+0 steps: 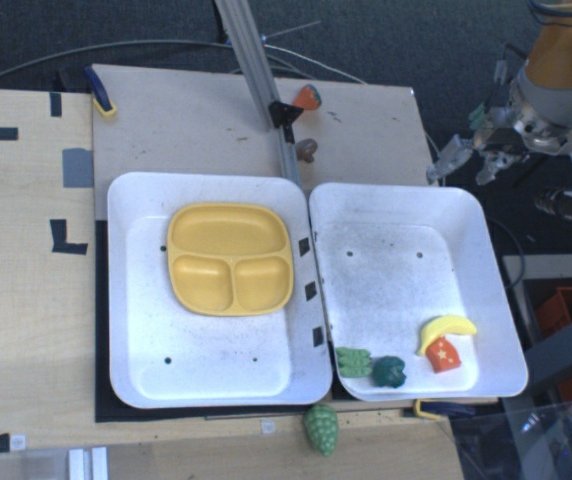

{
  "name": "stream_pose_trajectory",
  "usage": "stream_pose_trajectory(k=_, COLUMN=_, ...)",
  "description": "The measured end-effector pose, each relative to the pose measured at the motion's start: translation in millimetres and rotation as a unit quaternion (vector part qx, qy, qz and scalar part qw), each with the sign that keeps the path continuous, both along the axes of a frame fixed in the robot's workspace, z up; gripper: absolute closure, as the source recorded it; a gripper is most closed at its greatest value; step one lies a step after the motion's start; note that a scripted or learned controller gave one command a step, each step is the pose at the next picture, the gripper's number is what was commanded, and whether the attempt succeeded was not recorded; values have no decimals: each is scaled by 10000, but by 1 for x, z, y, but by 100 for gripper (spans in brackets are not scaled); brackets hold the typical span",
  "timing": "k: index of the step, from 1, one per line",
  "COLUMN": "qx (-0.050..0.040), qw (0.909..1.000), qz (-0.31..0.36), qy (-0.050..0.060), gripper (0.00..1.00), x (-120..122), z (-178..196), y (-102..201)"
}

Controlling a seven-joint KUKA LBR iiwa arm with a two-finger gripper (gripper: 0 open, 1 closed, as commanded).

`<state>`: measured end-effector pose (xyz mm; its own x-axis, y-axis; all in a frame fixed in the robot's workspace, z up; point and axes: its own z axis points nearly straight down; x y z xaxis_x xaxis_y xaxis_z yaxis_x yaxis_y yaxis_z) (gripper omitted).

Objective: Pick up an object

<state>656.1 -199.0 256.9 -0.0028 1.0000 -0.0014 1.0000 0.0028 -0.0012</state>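
Camera view: tool (471, 156) beyond the right bin (486, 230), grip state unclear, no legible writing anywhere.

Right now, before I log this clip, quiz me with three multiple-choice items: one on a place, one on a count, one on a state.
1. Where does the yellow divided plate lie?
A. left bin
B. right bin
C. bare bench

2. How many toys lie in the right bin?
A. one
B. four
C. seven

3. Where is the gripper?
A. pressed on the plate
B. among the toys
C. outside the bins, past the right bin's far right corner

Key: 1 A, it rests on the left bin floor. 2 B, banana, red piece, two green pieces. 3 C, it hangs beyond the rim.
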Motion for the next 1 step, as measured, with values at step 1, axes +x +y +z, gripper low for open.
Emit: stream_pose_trajectory(k=1, qx=-2, qw=10000, qz=-1, qy=3, gripper=0, x=0, z=0, y=0)
